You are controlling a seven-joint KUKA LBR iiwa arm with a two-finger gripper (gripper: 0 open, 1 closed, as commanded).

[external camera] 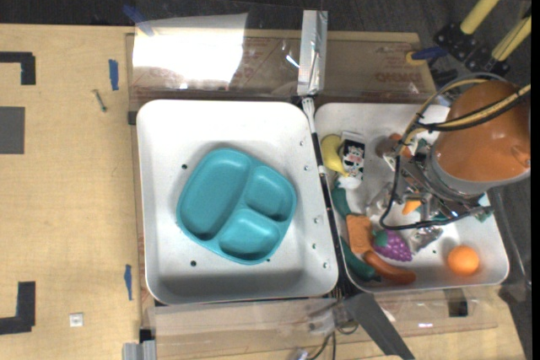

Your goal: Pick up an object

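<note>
One claw (411, 211) — grip unreadable — above purple grapes (393, 246), their long axis unclear.

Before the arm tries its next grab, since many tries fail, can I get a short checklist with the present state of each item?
1. Gripper is over the right bin: ok.
2. Something shows between its fingers: cannot tell, cables and wrist cover them.
3. Orange ball lies apart from the clutter, easy target: ok.
4. Purple grapes free of neighbours: not ok, toys crowd them.
5. Teal divided plate sits in the left bin, out of the way: ok.
</note>
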